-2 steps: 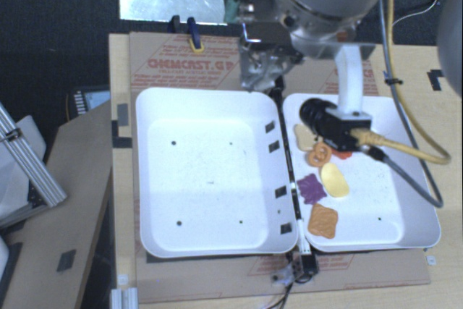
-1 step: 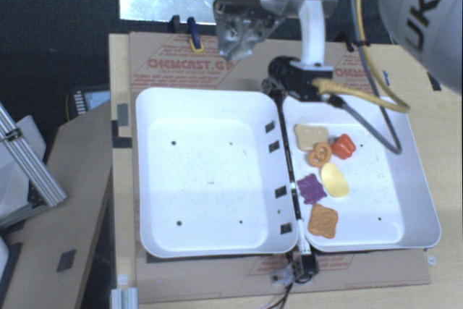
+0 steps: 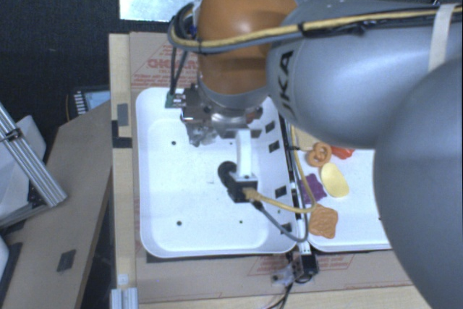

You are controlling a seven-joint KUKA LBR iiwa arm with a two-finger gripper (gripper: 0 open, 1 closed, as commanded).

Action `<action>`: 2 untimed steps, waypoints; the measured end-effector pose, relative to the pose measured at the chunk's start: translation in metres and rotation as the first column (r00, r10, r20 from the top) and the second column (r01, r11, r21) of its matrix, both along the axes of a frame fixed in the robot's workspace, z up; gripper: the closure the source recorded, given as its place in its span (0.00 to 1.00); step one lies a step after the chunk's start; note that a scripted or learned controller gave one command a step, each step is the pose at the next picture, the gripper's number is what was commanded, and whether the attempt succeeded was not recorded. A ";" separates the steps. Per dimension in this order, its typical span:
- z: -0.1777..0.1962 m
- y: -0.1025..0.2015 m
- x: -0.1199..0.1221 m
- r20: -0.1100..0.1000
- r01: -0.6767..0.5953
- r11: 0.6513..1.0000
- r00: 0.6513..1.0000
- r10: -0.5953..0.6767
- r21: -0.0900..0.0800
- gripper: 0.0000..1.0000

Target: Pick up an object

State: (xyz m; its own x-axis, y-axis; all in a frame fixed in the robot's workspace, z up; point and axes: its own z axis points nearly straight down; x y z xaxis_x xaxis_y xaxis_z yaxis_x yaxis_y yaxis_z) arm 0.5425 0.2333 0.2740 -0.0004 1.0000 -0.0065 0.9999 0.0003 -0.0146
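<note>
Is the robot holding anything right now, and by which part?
Cannot be told: the gripper hangs over the left bin, its tip covered by the wrist; small objects lie in the right bin.

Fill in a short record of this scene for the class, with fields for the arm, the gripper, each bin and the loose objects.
arm: grey with an orange band, reaching in from the right
gripper: over the far part of the left bin
left bin: shallow, white
right bin: white, holds the loose objects near its left side
objects: orange ring; red piece; yellow oval; purple piece; orange-brown piece
task state: all five objects lie apart from the gripper
</note>
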 end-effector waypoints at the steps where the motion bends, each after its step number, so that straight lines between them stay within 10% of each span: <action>1: 0.128 -0.059 -0.033 0.028 0.003 1.000 1.000 -0.003 0.011 1.00; 2: 0.141 -0.129 -0.056 0.020 0.006 1.000 1.000 -0.006 0.006 1.00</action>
